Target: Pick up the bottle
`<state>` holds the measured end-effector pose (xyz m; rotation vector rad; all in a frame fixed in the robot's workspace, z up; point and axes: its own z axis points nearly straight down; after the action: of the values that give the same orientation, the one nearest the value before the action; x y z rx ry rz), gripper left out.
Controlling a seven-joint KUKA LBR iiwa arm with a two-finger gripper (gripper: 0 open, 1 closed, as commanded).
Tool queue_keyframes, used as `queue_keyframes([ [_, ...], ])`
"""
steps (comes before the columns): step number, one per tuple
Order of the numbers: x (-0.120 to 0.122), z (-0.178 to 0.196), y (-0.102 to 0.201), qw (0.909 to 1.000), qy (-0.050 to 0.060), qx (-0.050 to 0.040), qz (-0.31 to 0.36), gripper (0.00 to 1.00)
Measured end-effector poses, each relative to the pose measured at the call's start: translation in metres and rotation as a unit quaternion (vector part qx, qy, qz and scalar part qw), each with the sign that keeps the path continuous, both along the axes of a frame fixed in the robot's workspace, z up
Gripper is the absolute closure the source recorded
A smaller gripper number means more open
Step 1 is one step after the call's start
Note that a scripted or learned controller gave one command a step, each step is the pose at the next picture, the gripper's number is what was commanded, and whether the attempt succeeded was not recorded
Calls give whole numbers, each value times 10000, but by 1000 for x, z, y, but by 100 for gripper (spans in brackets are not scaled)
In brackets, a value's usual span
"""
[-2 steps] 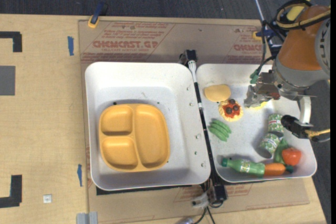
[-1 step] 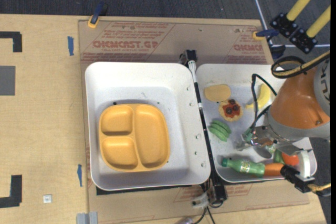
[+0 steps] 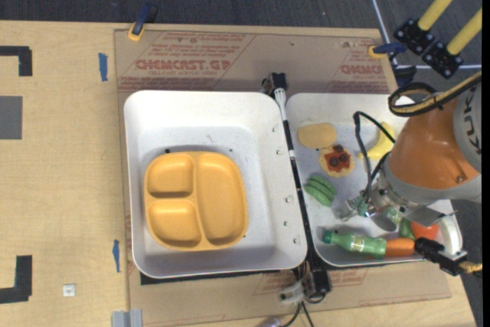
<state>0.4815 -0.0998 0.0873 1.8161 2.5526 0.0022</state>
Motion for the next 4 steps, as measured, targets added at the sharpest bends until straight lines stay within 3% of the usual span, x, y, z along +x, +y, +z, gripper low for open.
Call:
queue_keyframes([
  [1, 0, 0, -3, 9980, -4, 1, 628, 100],
  [2, 2, 0, -9, 9243, -9, -33, 3817, 100],
  [3, 1, 0, 6, 9297, 8, -26, 3683, 100],
  [4, 2, 1, 7, 8769, -7, -44, 4807, 100],
])
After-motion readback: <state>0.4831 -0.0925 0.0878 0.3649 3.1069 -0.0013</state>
